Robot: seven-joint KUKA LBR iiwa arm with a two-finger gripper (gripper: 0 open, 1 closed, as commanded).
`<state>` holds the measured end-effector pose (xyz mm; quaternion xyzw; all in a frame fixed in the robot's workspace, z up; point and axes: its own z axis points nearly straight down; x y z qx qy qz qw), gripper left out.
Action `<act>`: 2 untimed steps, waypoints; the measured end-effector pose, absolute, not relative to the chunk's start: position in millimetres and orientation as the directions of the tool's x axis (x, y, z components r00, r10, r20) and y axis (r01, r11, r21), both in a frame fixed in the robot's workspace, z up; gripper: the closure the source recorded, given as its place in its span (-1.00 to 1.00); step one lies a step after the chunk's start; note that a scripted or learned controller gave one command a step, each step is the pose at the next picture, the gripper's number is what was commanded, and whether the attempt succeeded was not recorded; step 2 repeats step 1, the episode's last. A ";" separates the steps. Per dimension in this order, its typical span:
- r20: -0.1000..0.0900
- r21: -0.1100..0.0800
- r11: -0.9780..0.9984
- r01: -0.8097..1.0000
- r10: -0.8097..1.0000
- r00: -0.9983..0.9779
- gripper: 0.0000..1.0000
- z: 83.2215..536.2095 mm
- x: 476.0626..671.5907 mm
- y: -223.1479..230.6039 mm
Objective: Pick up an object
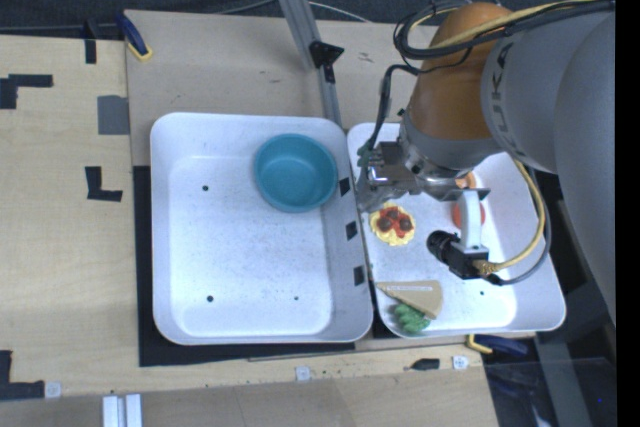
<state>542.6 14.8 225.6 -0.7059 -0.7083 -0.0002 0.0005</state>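
The arm's orange band [455,105] and grey wrist hang over the right bin [530,295]. My gripper [384,181] points down at the bin's upper left, just above a small round yellow toy with red topping [393,225]. Nothing can be seen held in it. A tan wedge-shaped toy [418,295] lies near the bin's front, with a green piece [407,317] beside it. A red and white object [469,215] lies to the right of the yellow toy, partly under the wrist. In the left bin [200,245] a blue bowl [295,172] stands upright at its upper right corner.
A black connector with a yellow cable [455,253] hangs from the arm over the right bin's middle. A grey metal pole [300,10] slants up from between the bins. The bins' shared wall [357,245] runs just left of the gripper.
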 end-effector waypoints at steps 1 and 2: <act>0.001 -0.001 0.004 1.000 1.000 -0.004 1.00 223.2 542.5 76.1; 0.001 -0.001 0.004 1.000 1.000 -0.004 1.00 223.2 542.5 76.1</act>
